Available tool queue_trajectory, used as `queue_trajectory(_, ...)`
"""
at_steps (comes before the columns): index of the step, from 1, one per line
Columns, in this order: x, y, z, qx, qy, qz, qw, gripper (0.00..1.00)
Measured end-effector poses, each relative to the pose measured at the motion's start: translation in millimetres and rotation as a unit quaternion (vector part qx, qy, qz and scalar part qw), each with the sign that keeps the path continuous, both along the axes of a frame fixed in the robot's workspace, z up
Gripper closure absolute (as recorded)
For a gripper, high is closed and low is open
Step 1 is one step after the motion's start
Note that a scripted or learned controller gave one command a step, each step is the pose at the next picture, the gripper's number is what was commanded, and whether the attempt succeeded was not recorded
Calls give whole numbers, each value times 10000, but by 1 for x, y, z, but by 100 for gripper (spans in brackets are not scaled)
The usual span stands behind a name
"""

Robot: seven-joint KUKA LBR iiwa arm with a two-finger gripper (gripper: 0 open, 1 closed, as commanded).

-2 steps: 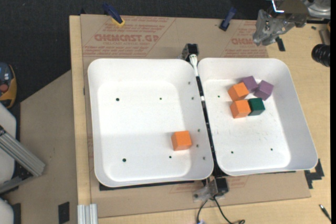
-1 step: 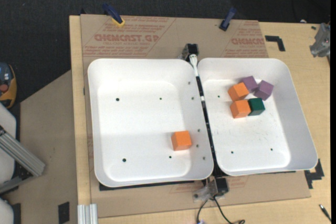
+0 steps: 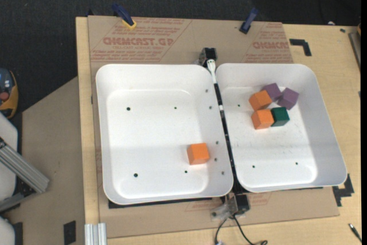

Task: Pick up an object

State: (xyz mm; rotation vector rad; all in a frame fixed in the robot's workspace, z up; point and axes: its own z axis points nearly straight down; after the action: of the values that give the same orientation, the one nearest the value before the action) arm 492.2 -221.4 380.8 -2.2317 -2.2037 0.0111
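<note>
Two shallow white plastic bins sit side by side on a brown cardboard sheet (image 3: pixel 143 37) that covers the table, and six small blocks are spread between them. The left bin (image 3: pixel 114 89) carries just one: a single orange cube (image 3: pixel 198 154), low and toward the bin's right wall, well apart from everything else. Over in the right bin (image 3: pixel 321 152) there is a tight cluster of five in the upper middle. Count them off: two orange cubes, one (image 3: pixel 260 100) higher and one (image 3: pixel 262 119) just below it; two purple blocks, one (image 3: pixel 272 90) touching the upper orange cube and the other (image 3: pixel 288 98) just to its right; and one dark green cube (image 3: pixel 280 116) pressed against the lower orange one. Two blue clamps (image 3: pixel 124 16) (image 3: pixel 249 20) pin the cardboard's far edge. As for the gripper, whether it is open or closed cannot be told here.
</note>
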Motion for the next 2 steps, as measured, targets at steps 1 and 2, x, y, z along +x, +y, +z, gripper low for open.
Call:
queue_trajectory(1, 6, 70, 157, -16, -151, 102, 9998, 100)
queue_trajectory(2, 23, 2, -7, 20, 34, 38, 10000, 100)
